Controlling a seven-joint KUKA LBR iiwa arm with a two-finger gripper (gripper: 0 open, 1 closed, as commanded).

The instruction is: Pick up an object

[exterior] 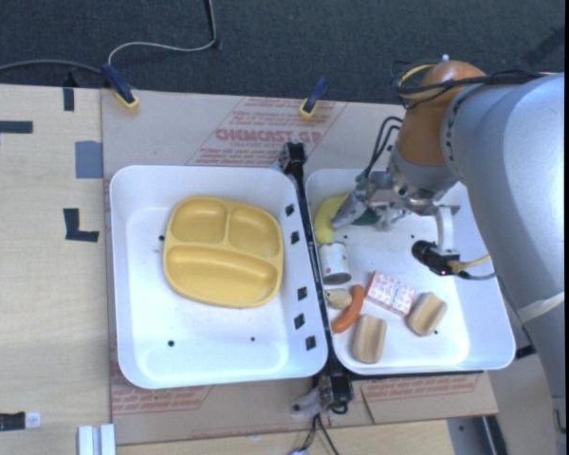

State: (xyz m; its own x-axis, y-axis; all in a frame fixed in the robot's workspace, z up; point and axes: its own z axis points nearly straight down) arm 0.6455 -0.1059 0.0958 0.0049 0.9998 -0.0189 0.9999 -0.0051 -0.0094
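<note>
The gripper [358, 212] hangs low over the right bin [474, 349] near its left wall and far edge, and whether it grips anything cannot be told. A yellow banana-like object [328, 210] lies touching or just beside it, toward the divider (its long axis seems to run along that wall). The yellow sectioned plate [223, 251] sits in the left bin [142, 349].

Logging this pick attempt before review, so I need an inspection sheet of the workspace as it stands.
Surface: two white bins, left bin and right bin, on a cardboard sheet.
Job's things: carrot, two bread rolls, patterned box, small can, yellow fruit, all in the right bin.
Clutter: yellow divided plate in the left bin.
Grippers: gripper low by the yellow fruit.
Cables: cable behind the bench.
Surroundings: two yellow clamps.
</note>
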